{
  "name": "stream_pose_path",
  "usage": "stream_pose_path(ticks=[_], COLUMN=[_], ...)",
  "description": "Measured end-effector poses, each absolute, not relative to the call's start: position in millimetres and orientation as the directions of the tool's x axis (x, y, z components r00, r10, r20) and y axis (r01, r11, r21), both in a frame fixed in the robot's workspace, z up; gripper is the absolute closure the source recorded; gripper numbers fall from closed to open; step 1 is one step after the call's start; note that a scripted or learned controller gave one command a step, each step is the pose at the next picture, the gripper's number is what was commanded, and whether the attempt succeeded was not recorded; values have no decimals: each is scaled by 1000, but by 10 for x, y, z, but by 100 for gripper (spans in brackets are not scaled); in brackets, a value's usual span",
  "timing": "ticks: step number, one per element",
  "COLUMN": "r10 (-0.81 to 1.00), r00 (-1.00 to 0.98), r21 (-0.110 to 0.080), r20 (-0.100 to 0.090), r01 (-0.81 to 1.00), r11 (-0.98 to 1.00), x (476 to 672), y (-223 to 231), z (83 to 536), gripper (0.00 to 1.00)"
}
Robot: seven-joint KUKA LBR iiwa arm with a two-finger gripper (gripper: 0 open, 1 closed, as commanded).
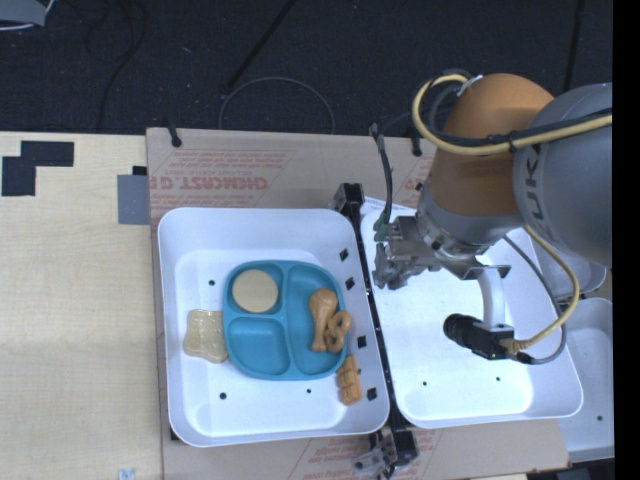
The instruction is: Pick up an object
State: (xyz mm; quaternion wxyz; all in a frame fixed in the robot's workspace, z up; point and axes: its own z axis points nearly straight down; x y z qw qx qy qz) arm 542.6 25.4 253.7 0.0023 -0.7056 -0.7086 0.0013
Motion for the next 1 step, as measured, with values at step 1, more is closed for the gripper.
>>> stream_pose_path(ticks=[1], r10=[1000], r00=[-4], r21=[-4], r20=[1], r01=[1000], r11=[4], x=[5470], y=[762], z=[2542], gripper=[100])
